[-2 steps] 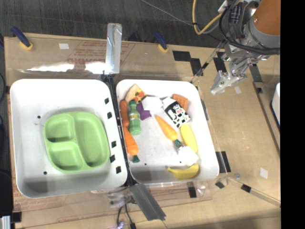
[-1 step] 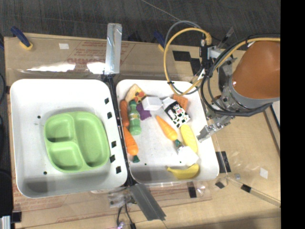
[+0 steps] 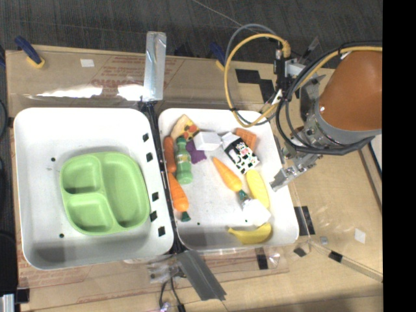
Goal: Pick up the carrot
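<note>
Now, over to the right bin (image 3: 209, 203): crowded with toy food. Dead centre, the carrot (image 3: 227, 173), lying flat on the bin floor, slanting from upper left to lower right, thick end toward the far wall. Touches a yellow piece (image 3: 257, 187) at its lower tip; sits just below a black-and-white carton (image 3: 242, 156).

Out at the bin's right rim, the gripper (image 3: 288, 174), hanging over the edge, near the yellow piece and apart from the carrot. Open or shut? Cannot tell from this angle. Carries nothing that can be made out. Above it, the grey wrist and the big orange band (image 3: 356, 83), with a yellow cable (image 3: 239, 47) looping off to the far side.

Along the left wall, a second carrot-like piece (image 3: 179, 197) with a green end, lined up below another orange piece (image 3: 169, 149). Right beside those, a green bottle (image 3: 184, 166), a purple item (image 3: 197, 153) and a white block (image 3: 208, 140). Down at the near wall, a banana (image 3: 251, 234), curved, just under a white lump (image 3: 257, 210).

Across in the left bin (image 3: 29, 132): a green divided plate (image 3: 104, 192), lying flat.
</note>
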`<control>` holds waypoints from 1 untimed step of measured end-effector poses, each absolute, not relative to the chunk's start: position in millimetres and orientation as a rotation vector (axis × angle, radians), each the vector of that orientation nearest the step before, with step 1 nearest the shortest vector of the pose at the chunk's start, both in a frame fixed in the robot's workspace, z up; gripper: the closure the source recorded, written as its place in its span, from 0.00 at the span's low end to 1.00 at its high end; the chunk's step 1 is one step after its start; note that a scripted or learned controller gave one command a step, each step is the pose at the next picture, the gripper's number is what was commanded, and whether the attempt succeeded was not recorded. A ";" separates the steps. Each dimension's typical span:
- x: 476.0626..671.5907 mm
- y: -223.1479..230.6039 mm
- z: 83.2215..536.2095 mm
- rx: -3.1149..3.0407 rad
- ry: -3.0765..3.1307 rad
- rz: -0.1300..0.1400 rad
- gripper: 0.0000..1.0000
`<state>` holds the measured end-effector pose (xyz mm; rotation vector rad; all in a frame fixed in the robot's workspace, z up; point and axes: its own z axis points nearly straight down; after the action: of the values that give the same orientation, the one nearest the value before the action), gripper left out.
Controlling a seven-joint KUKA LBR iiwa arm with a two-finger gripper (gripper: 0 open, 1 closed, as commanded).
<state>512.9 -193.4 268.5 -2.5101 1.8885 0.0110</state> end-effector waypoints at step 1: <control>513.8 -192.0 277.8 -2.512 1.884 0.014 1.00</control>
<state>513.8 -192.0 277.8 -2.5122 1.8843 0.0140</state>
